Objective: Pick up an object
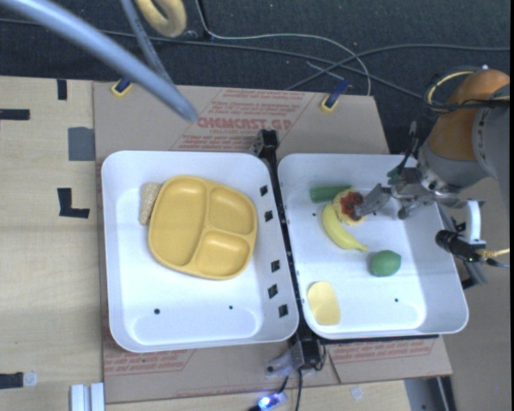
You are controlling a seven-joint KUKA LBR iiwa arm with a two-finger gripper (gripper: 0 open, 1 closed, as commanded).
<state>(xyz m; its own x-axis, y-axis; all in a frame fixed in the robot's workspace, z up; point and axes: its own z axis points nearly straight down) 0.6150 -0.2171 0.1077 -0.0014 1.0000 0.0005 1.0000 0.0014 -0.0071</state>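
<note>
The right bin [411,311] holds a yellow banana [338,232], a small red item [350,202], a dark green oblong piece [328,193], a green ball [384,263] and a pale yellow flat piece [324,302]. My gripper [365,205] reaches in from the right and sits low over this bin. Its tip is right against the red item, just above the banana's upper end. Part of the red item is hidden behind the gripper.
The left bin [128,255] carries a yellow divided plate [202,227] with a tan piece [148,202] tucked at its left edge. A black divider [277,229] runs between the bins. Cables [325,58] lie on the dark surface behind the bins.
</note>
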